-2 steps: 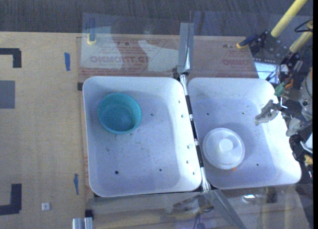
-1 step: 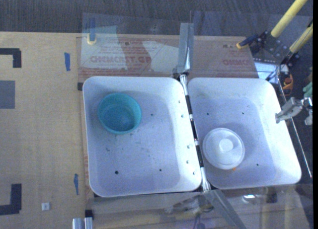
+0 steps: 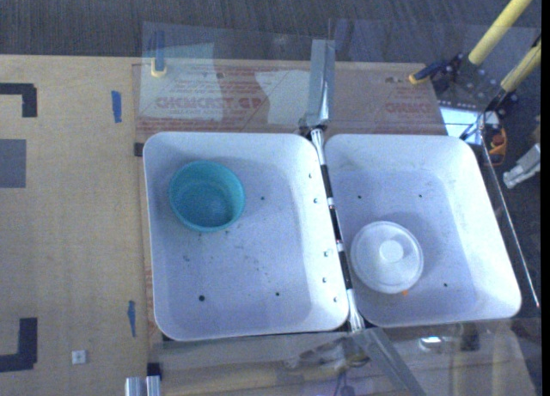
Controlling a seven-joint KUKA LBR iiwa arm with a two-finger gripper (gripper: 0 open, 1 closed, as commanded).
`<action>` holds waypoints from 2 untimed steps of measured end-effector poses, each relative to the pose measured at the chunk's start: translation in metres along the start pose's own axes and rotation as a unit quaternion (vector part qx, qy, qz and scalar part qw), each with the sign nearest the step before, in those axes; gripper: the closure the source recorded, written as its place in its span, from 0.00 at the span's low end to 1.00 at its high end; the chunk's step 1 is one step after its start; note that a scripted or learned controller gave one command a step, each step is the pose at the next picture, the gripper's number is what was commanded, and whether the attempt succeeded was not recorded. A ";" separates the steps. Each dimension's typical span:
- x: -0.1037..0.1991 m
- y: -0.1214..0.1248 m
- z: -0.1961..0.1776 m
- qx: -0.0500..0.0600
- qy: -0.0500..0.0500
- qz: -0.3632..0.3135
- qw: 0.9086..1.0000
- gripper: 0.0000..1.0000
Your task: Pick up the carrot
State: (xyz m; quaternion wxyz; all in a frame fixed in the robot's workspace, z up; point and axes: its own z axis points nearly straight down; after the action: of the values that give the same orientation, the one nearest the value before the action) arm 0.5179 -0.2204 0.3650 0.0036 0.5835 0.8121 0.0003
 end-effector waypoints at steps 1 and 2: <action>0.006 -0.033 0.013 0.002 0.002 0.106 0.994 0.00; 0.004 -0.033 0.002 0.001 0.000 0.107 0.994 1.00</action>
State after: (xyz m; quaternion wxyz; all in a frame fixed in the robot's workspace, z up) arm 0.4852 -0.2272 0.3627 0.0031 0.6669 0.7451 0.0002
